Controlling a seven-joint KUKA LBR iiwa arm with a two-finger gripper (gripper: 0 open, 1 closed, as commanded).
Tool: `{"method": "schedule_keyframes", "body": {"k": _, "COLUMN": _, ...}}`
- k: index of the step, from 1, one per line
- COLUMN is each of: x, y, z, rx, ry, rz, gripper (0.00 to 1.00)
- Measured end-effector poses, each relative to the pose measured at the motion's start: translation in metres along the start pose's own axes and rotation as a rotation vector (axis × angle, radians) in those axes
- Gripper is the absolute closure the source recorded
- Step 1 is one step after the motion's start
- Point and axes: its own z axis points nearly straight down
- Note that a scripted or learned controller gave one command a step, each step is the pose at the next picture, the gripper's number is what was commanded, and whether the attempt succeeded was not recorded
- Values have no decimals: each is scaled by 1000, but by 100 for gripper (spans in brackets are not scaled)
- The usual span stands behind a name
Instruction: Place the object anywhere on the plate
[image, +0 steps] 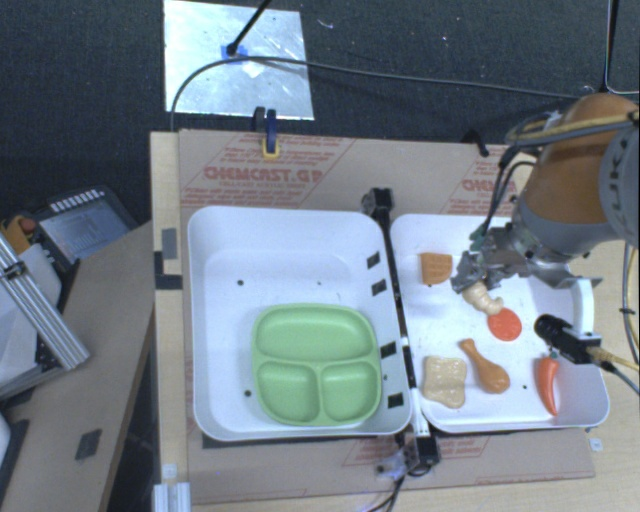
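Observation:
A green plate (316, 362) with three compartments lies in the left bin (215, 300). In the right bin (590, 400), my gripper (472, 276) is low over a small cream-coloured toy piece (484, 297), which pokes out just below it. Whether the gripper touches that piece is hidden by the wrist. Beside it lies a red-orange disc (505, 325).
The right bin also holds an orange-brown square piece (435, 268), a drumstick (485, 365), a pale toast slice (445, 381) and an orange carrot (547, 384). A black fitting (562, 338) juts over the bin's right side. A black divider (393, 310) runs between the bins.

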Motion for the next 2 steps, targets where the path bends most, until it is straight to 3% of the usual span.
{"method": "schedule_keyframes", "body": {"k": 2, "x": 109, "y": -8, "z": 14, "rx": 0, "ry": 0, "rz": 0, "gripper": 100}}
